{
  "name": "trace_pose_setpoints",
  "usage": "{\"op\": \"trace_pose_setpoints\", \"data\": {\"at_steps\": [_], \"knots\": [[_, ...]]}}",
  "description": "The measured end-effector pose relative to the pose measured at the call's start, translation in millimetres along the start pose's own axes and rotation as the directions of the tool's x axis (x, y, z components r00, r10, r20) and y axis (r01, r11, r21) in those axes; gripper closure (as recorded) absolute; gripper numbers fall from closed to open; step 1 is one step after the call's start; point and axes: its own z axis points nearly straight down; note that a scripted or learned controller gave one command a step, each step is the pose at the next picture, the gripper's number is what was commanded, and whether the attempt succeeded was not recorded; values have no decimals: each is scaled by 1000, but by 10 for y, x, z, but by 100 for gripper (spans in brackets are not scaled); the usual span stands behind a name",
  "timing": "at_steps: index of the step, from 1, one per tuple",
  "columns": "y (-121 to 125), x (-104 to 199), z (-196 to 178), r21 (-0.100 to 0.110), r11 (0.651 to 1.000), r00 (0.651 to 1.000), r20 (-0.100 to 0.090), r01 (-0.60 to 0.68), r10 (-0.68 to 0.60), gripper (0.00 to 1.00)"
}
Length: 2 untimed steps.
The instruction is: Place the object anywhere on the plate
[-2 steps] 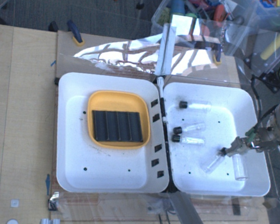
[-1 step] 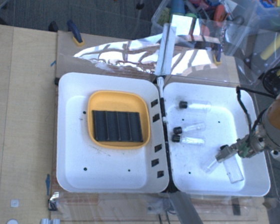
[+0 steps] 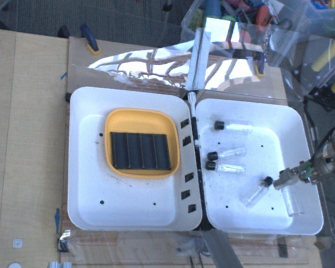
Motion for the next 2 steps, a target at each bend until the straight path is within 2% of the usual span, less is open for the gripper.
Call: {"op": "trace_pose_setpoints", "data": {"at_steps": [1,2], "knots": [[-290,-857,-136,-1,984,984,3,177,-177,100],[-164,-967,-122,-2,900,900,4,435,-435,100]]}}
